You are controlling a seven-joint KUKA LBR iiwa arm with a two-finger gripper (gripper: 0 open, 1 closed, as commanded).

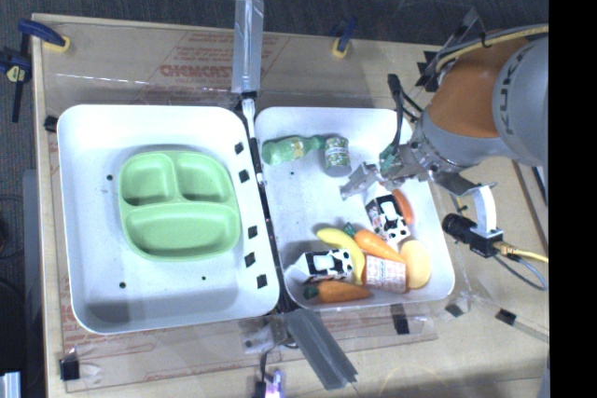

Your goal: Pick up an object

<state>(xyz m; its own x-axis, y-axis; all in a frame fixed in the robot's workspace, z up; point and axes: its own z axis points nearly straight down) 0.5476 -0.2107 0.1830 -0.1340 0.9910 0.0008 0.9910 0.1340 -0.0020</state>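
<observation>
Two white bins [93, 294] sit on the desk [140, 51]. The left one has one green divided plate [177, 203]. The right one has one green bottle [284, 149], one small can [336, 154], two carrots [378, 244], one banana [338, 240], two black-and-white cow toys [387, 217], and one paper cup [384, 272].

Right bin contents: a green bottle [284, 149] lying flat and a small can [337, 154] at upper left; two black-and-white cow figures [389, 216] [332, 264], a banana [339, 240], carrots [381, 244] [341, 292] and a cup [384, 272] clustered lower right.
</observation>
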